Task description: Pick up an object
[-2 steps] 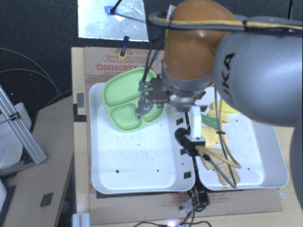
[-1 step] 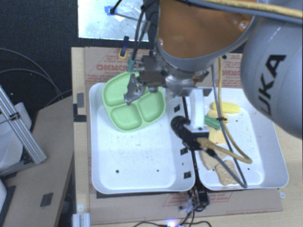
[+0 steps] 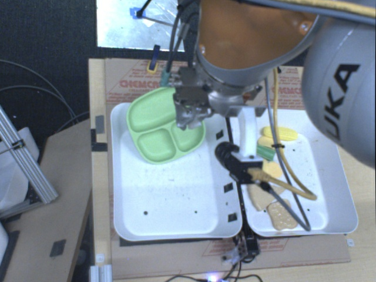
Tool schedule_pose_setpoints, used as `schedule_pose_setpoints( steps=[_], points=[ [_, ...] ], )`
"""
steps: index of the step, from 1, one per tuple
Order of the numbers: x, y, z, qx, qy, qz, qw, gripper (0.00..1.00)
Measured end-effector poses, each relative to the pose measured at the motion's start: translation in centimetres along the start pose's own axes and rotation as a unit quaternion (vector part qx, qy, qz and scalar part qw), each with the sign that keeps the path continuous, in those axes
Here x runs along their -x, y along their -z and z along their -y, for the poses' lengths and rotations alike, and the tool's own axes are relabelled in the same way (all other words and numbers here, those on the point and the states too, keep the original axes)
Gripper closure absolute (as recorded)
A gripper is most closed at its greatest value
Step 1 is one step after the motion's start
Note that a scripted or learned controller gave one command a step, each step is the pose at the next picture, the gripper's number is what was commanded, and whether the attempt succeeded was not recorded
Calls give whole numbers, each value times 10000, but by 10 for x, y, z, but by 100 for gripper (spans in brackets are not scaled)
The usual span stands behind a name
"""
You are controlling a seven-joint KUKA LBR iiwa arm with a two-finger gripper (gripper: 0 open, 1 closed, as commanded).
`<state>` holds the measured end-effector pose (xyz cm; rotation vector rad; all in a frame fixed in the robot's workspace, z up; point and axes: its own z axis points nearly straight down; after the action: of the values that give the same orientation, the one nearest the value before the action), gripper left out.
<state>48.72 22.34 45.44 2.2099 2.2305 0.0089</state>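
Green plate (image 3: 154, 128) in left bin (image 3: 170, 216) w/ hand (image 3: 189, 117) over it.

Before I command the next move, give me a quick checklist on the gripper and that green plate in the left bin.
1. Gripper is over a target: ok, it sits above the right edge of the green divided plate.
2. Finger state: cannot tell, the wrist hides them.
3. Plate held: cannot tell, nothing shows between the fingers.
4. Plate position: ok, inside the left bin, in its far corner.
5. Cables clear: not ok, the black cable and yellow hose hang over the right bin.
6. Other items: ok, the yellow corn piece lies in the right bin, apart from the plate.
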Motion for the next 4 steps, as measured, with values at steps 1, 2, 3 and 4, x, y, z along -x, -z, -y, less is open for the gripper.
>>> schedule_pose_setpoints(
  steps=[1,2,3,4],
  points=[
    [16,-178,-54,-86,-61,46,9999,100],
    [45,-106,-48,11,-55,3,10000,100],
    [4,91,-31,72,-8,-37,10000,100],
    [-7,-15,-81,-54,-47,28,10000,100]
  ],
)
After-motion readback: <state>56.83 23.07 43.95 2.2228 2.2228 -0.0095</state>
